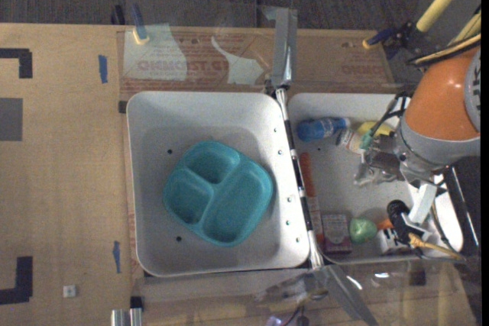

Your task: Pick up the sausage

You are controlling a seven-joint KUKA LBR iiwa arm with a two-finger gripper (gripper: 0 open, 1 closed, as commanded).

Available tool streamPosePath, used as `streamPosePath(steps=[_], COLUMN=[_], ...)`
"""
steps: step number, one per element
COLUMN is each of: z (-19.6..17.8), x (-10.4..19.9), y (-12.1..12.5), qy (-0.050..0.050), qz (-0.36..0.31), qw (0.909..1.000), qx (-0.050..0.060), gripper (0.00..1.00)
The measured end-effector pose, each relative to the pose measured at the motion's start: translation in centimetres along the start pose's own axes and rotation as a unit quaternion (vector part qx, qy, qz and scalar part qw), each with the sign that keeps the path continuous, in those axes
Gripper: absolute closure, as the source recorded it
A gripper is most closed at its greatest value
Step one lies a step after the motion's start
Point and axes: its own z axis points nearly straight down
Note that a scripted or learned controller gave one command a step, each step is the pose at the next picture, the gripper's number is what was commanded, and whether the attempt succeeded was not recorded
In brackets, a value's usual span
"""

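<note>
Camera view: sausage (306, 173) lay in right bin (336, 104), hard against its left wall, long axis running along that wall. Gripper (378, 168) hung mid-bin, well apart, sausage to its left in picture. Claw state could not be told. Blue bottle (322, 127) sat beyond sausage's far end.

Bench (61, 187): pale wood, matt, smooth.
Left bin (153, 126): white plastic, smooth, faint sheen.
Right bin (336, 187): white plastic, smooth, same finish.
Divided plate (218, 192): teal plastic, smooth, slightly glossy.
Sausage (306, 173): orange-red, smooth skin.
Bottle (321, 127): blue plastic, glossy.
Arm band (443, 99): orange, glossy shell.
Claw (380, 168): grey metal, dull shine.
</note>
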Motion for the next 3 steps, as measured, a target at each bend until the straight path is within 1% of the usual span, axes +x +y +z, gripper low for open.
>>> streamPosePath(steps=[1, 2, 3], z=[9.5, -1.1, 9.5], x=[-0.8, 0.0, 0.1], y=[-1.5, 5.8, 7.1], qy=[0.002, 0.000, 0.000], qz=[-0.061, -0.046, -0.239], qw=[0.9982, 0.9989, 0.9709], qx=[-0.004, -0.001, -0.005], gripper=[1.00, 1.00, 1.00])
